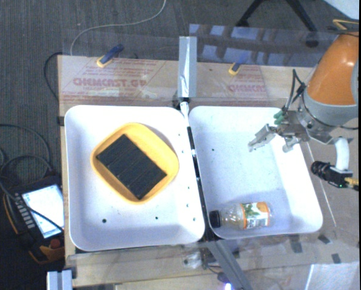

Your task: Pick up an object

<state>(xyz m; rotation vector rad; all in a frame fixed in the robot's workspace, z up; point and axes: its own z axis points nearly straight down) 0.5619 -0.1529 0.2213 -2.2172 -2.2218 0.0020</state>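
A clear plastic bottle [243, 216] with an orange label and a black cap lies on its side at the near edge of the right bin [228, 162]. In the left bin [83, 222] rests a yellow dish [135, 162] with a dark ridged slab in it. My gripper [272, 139] hovers over the far right part of the right bin, fingers spread open with nothing between them. It is well above and behind the bottle.
The wrist with its orange band [337, 71] comes in from the right over the bin's rim. A divider strip [189, 138] separates the two bins. Clamps [109, 54] sit on the wooden board behind them.
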